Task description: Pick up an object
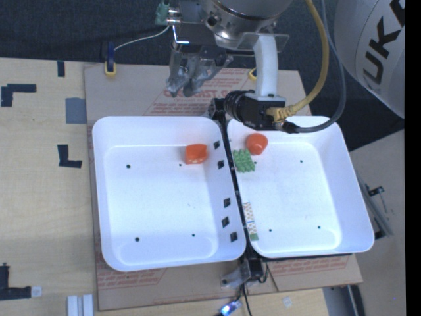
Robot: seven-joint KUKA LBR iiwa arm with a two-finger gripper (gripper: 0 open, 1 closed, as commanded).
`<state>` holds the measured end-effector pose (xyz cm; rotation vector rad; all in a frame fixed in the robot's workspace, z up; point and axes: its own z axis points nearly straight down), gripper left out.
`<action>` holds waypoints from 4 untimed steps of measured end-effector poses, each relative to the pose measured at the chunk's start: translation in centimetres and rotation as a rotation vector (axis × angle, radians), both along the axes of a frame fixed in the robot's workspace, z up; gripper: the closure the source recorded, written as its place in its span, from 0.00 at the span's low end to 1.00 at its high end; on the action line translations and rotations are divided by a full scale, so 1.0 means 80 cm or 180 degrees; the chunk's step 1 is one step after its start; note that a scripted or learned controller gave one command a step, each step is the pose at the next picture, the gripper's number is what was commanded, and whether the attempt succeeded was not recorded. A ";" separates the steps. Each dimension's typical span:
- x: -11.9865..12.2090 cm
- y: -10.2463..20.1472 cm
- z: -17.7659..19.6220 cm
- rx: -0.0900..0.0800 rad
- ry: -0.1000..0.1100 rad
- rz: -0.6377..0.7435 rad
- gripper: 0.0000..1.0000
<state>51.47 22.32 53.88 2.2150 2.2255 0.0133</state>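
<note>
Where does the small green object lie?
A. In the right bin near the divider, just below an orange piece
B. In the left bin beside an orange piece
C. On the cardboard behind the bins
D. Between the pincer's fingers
A: the small green knobbly object lies in the right shallow white bin near the shared edge, just below the small orange rounded object.

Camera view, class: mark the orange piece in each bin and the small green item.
Left bin's orange piece (195,153): camera view, centre of its top.
Right bin's orange piece (256,143): camera view, middle of its top.
Green item (244,161): camera view, middle of its textured face.
</note>
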 end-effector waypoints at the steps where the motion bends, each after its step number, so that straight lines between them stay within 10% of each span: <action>1: -0.013 0.013 -0.005 -0.0018 0.0028 -0.0007 1.00; 3: -0.039 0.012 -0.026 -0.0020 0.0034 -0.0012 1.00; 4: -0.020 0.012 -0.201 -0.0041 0.0070 -0.0015 1.00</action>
